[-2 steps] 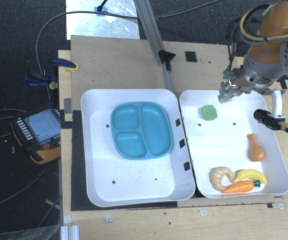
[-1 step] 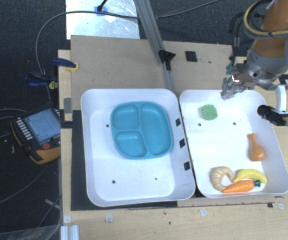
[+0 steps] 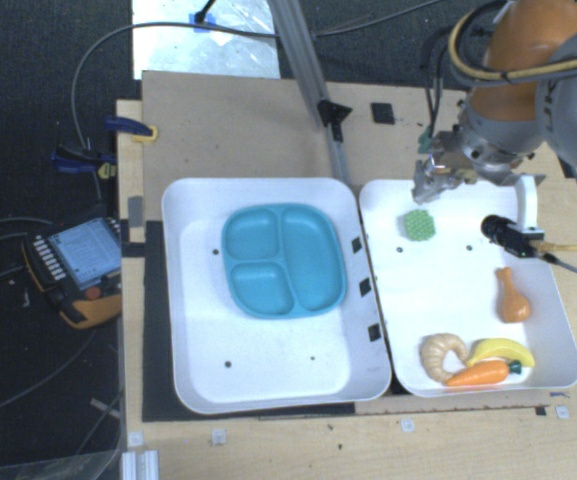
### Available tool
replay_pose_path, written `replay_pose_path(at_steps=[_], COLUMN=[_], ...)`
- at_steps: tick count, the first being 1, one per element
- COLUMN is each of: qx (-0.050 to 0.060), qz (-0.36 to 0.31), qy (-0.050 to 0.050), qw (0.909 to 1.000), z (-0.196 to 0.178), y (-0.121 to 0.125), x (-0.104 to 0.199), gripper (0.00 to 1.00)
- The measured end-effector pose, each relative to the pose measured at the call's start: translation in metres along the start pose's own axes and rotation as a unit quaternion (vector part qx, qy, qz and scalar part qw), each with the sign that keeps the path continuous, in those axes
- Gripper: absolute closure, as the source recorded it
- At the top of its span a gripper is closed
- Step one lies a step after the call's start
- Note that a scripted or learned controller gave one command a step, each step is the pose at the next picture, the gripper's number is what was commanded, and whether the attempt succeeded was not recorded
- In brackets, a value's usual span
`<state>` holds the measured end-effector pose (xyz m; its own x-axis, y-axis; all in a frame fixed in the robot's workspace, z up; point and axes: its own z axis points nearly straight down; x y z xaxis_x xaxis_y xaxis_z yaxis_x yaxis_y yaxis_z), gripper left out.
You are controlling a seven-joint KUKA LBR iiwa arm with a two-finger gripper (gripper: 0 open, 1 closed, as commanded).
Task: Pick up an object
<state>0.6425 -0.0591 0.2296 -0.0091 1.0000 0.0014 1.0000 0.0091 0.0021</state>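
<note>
Grey and orange, the arm is seen bent down from the upper right, its gripper poised just above a green object in the right bin; whether anything is pinched cannot be told. A blue tray is seen in the left bin; a banana and carrot lie at lower right.
</note>
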Motion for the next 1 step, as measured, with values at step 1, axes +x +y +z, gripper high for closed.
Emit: replay_pose_path(at_steps=[1], qx=[0.0], qz=[-0.001], qy=[0.0], qw=[1.0], z=[-0.0101], y=[-0.0165], x=[0.0515], gripper=[1.0])
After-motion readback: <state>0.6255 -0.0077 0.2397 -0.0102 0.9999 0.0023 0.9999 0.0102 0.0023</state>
